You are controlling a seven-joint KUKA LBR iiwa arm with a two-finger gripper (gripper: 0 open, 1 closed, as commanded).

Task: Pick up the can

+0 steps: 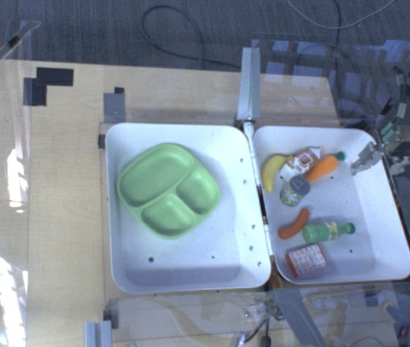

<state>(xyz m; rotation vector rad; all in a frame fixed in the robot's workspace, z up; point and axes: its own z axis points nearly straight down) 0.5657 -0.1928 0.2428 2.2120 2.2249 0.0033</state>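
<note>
The can (294, 191) is small, with a grey lid and a greenish label. It stands in the right bin (378, 223), near that bin's left side and just below a banana (272, 171). My gripper (382, 160) hovers over the bin's upper right edge, well to the right of the can and apart from it. Its fingers are open with nothing between them.
Around the can lie an orange carrot (323, 167), a small carton (304, 159), a sausage (293, 223), a green bottle (327, 230) and a red box (306, 259). The left bin (190, 262) holds a green divided plate (167, 189).
</note>
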